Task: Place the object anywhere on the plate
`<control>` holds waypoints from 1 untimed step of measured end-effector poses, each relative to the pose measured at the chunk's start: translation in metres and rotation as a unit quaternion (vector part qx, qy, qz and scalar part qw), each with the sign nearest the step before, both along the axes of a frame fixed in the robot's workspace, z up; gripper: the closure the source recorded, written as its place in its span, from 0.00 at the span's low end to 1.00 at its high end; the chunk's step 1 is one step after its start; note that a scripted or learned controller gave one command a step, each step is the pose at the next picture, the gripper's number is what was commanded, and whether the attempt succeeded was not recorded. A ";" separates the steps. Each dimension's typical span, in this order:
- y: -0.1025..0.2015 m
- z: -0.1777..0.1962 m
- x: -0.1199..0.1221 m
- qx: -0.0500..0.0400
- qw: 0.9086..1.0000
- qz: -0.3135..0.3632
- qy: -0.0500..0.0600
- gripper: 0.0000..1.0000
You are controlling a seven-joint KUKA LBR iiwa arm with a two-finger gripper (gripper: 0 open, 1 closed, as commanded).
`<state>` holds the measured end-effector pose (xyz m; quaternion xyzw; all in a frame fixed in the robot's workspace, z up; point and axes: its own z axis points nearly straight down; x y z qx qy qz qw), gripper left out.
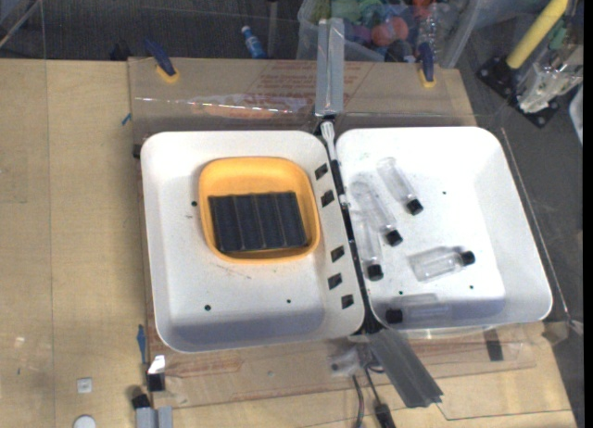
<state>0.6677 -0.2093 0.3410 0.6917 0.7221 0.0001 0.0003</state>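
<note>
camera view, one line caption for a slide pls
Orange plate holding a dark ribbed insert in the left bin; clear black-capped vials scattered in the right bin.

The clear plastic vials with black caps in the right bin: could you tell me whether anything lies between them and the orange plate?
Only the raised rims where the two white bins meet separate the clear plastic vials from the orange plate, which already bears a dark ribbed slab.

The wooden bench (65,232) bore two white bins side by side, touching along a dark seam. The left bin (176,306) and right bin (500,185) sat on a clear sheet (222,93) fixed at its far edge by blue clamps (165,67).
</note>
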 end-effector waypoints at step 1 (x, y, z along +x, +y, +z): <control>-0.013 0.003 0.000 -0.001 0.999 0.034 -0.002 1.00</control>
